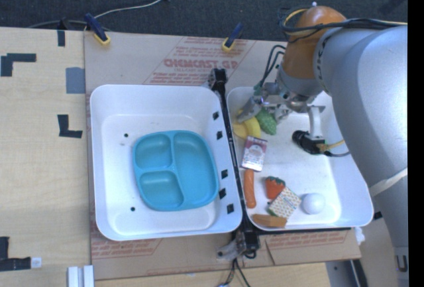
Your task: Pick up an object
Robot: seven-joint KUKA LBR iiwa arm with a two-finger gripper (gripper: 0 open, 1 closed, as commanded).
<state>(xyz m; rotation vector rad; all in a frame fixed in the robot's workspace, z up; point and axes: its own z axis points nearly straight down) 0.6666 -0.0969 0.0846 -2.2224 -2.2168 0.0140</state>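
**Right bin** [344,194], white and shallow, contents from far to near:
- Green toy piece [267,123], far left corner, touching a yellow toy piece [243,128] on its left. Both look like small moulded play-food.
- Printed packet [254,153], flat, just near of the pair.
- Orange carrot-like stick [249,188], lying along the left wall.
- Red piece with green top [274,186], beside a patterned square [285,202].
- White ball [313,203], near right.
- Brown piece [269,220] against the near wall.

**Left bin** [106,146]: one blue divided plate [175,170], lying flat in the middle.

**Gripper** [264,109]: hangs low over the far left corner of the right bin, directly above the green toy piece and close to it or touching. Cables and the wrist cover it, so I cannot tell whether the pincer is wide or narrow, or whether it has anything.

**Handling note, likely target: the green toy piece.** I judge it to be light, rigid and smooth-skinned, so apt to slip or squirt sideways under an off-centre pinch. It is not fragile. It is best taken across its narrow middle, coming straight down. Its yellow neighbour and the bin wall crowd the left side, leaving little room there, and a closing pincer may catch both pieces or nudge the green one against the wall.
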